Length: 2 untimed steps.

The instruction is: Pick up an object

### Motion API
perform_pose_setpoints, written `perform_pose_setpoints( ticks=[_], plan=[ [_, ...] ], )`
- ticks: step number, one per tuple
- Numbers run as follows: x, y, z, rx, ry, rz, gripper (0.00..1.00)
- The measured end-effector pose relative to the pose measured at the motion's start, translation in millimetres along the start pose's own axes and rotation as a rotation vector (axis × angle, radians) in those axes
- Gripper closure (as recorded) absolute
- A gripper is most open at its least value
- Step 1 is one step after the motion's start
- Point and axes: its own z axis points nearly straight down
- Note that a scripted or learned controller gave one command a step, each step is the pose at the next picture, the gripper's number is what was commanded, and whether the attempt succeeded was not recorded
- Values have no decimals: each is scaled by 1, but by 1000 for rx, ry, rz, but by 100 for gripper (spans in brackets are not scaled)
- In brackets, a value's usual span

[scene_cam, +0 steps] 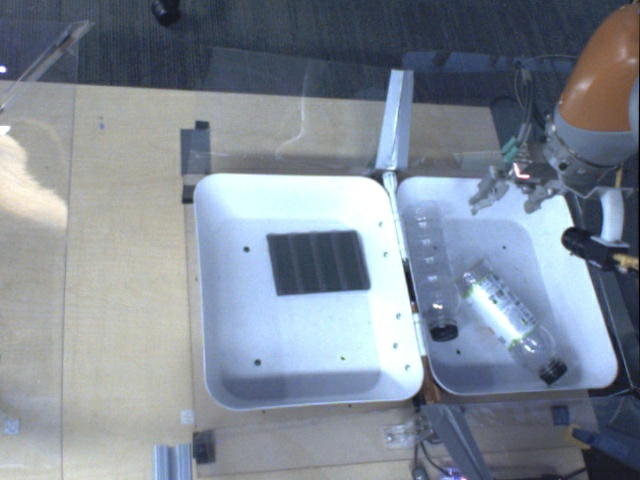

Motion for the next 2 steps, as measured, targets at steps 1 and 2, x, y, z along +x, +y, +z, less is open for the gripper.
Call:
perform_pose_setpoints(
  ticks=[1, 2],
  plan=[
    [2, -34, 111, -8, -6, -84, 0],
    [-48, -70, 141, -29, -9, -312, 0]
  ],
)
